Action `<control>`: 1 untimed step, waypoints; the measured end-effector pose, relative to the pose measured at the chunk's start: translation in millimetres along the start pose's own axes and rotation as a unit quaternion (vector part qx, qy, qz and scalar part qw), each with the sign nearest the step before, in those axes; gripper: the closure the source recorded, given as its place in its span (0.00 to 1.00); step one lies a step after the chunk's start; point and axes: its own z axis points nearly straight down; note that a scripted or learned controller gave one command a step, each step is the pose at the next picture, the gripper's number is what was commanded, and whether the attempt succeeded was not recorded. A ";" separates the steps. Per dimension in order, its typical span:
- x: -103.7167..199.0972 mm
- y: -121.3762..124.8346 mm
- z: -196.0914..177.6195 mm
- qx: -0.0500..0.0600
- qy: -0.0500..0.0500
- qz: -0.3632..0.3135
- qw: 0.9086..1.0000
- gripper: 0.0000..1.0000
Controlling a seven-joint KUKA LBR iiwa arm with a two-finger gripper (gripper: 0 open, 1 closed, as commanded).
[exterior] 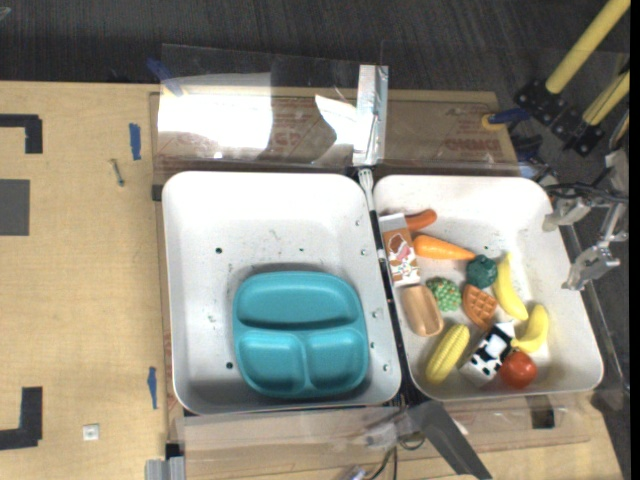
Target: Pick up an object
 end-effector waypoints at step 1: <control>57.1 38.9 135.5 -0.002 0.004 -0.090 0.996 0.00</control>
